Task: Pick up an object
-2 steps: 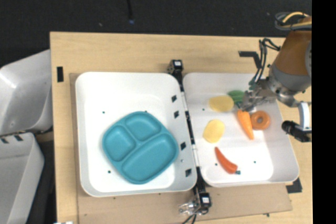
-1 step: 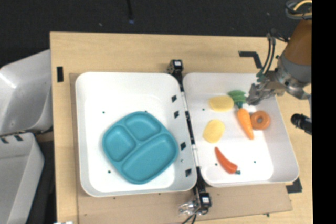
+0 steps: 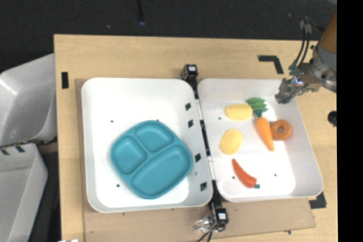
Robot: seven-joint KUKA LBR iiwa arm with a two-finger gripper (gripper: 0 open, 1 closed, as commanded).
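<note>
At the near edge of the bench, a small black clamp with wires sits where the two bins meet. Just behind it, in the right bin, a red chili pepper lies close to the near rim, tilted. Farther in lie a yellow potato-shaped piece, a carrot with its tip pointing toward the near rim, and an orange ring-shaped piece touching the carrot's right side. Toward the far rim rests a yellow corn-like piece with green leaves at its right end. The left bin carries a blue divided plate near its near edge.

The gripper hangs over the right bin's far right corner, apart from all the pieces; whether its fingers are apart or together I cannot tell, and nothing is seen in it.

These look like toy foods, probably light, stiff plastic with smooth, somewhat slippery skins. The chili lies well apart from its neighbours and would likely take a pinch across its narrow middle. The carrot is best gripped across its thicker upper part, though the ring beside it may get in the way.
</note>
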